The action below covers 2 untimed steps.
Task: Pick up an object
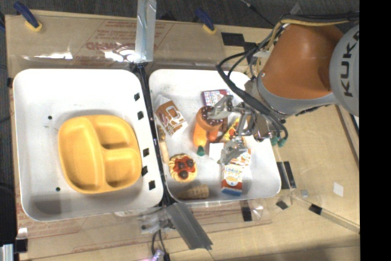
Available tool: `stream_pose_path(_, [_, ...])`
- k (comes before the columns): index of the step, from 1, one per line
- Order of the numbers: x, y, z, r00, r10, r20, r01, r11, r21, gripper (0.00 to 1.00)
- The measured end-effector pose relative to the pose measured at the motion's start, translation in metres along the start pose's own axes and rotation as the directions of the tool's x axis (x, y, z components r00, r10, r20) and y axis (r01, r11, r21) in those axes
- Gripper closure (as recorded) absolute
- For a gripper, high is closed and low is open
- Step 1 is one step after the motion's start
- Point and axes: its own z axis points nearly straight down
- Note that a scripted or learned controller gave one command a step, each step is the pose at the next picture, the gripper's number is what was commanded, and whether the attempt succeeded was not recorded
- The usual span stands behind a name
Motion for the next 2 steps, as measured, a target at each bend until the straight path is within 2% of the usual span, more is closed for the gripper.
stream_pose_path(1, [-0.028,-0.034,0.107,0.997,0.072,-0.009,-0.072,0.997,-0.003,0.00])
stream_pose_path(2, [-0.056,-0.025,0.144,0.989,0.145,0.028,-0.145,0.989,0.000,0.00])
